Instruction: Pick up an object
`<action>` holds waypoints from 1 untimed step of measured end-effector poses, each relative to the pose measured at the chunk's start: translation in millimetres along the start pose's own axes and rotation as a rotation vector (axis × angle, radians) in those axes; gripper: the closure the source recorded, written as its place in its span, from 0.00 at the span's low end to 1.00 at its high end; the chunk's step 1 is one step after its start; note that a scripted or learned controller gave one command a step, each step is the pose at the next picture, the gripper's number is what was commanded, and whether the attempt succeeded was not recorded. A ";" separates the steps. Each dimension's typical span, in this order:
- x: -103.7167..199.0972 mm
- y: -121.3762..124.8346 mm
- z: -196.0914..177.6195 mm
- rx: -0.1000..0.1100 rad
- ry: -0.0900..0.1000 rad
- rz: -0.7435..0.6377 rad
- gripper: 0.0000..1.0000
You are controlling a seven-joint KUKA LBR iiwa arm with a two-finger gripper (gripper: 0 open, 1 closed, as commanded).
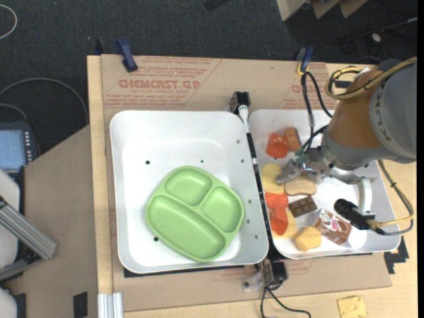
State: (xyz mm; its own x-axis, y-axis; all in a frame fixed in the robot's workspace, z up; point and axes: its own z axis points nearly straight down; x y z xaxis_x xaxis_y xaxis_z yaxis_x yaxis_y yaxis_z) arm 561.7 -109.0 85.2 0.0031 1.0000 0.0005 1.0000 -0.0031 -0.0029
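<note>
Down in the right-hand bin, the jaws hang low over the heap of toy food, but from where I stand the metal tips blur into the clutter, so I cannot tell how far apart they sit or whether anything is caught between them. Nothing looks lifted.

Closest to the tips, just at their 6 o'clock, lies a pale tan bun-like piece, and at their 8 o'clock a yellow round piece sits against the bin's left wall. At 11 o'clock are a red piece and an orange piece, touching each other. Further out toward 6 o'clock come a brown chocolate-like block, a yellow cheese wedge and a red-and-white wrapped item; an orange-red piece hugs the left wall at 7 o'clock.

To my eye the tan bun is the likeliest target: smooth, rounded, lying flat and low. To take it well, I would want the tips centred over it, straddling its shorter width, and dropped deep enough to get below its widest part before closing, since a rounded top tends to squirt out. The neighbours crowd it, so a straight vertical descent seems safest.

Beyond, at 9 o'clock, the left bin holds a green divided plate, all on the cardboard-covered tabletop.
</note>
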 end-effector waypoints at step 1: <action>11.5 11.5 0.5 -0.005 -0.002 -0.004 0.00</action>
State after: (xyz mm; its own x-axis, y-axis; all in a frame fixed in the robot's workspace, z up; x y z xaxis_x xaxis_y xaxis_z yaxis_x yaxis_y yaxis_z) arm 573.2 -97.5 84.7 -0.0011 1.0000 -0.0011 1.0000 0.0011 0.0020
